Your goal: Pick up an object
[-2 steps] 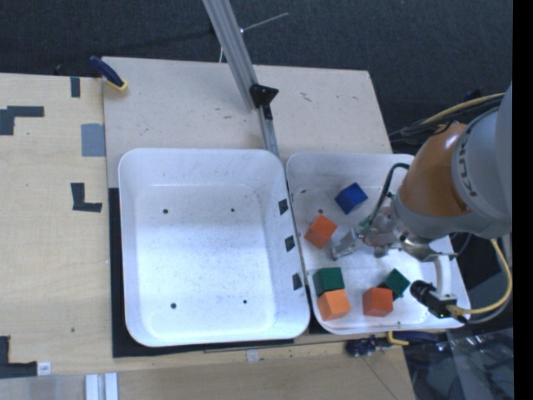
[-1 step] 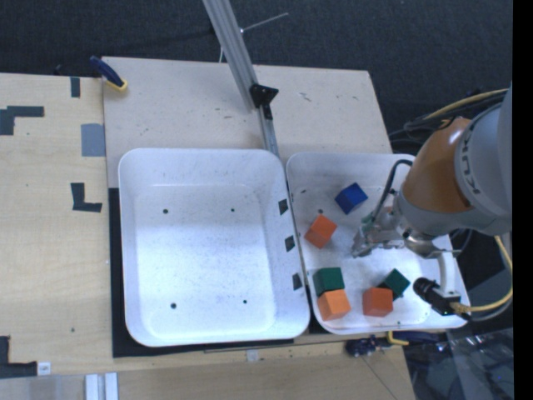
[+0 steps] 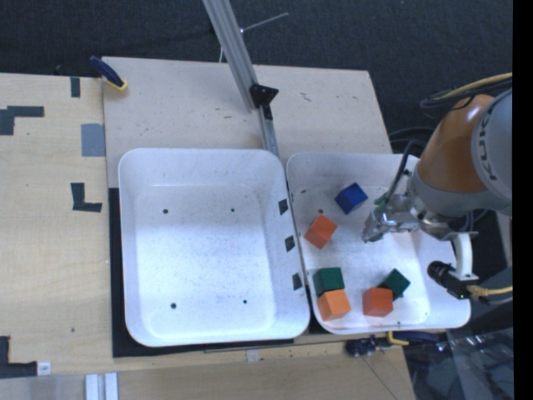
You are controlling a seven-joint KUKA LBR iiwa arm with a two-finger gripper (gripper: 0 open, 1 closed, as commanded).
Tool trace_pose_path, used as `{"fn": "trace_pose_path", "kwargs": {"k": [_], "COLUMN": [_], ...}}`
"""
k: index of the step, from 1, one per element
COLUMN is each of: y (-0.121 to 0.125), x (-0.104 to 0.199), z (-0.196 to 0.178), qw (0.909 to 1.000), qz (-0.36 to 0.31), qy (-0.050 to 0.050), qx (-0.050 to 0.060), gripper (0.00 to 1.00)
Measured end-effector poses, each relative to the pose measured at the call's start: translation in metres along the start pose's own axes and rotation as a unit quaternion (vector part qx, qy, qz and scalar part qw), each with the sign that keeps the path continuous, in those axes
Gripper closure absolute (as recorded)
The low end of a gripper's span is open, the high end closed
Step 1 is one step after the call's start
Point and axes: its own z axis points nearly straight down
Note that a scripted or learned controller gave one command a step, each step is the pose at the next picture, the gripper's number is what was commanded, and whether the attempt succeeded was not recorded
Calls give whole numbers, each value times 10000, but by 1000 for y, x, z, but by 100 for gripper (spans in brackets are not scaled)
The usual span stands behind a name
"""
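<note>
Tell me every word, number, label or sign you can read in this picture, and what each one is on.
None: no readable text.
The blocks, such as the blue block in the right bin, have plain faces.
The grey tape patches on the bench are blank.
The arm and gripper show no legible marking.

No legible text, label, brand, number or sign appears on any surface in the camera view. The dark tape pieces on the desk (image 3: 50,248) at the left carry no readable characters. The two white bins and the coloured blocks are unmarked. The arm housing shows no readable marking.
</note>
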Motion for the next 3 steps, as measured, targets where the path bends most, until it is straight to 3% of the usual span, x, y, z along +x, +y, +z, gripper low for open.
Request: {"fn": "trace_pose_path", "kwargs": {"k": [2,3], "y": [8,19], "x": [2,45], "z": [-105,-95], "qw": [10000,10000], "qz": [-4,-20], "qy": [-2,9], "qx": [-8,23], "gripper": [100,100]}}
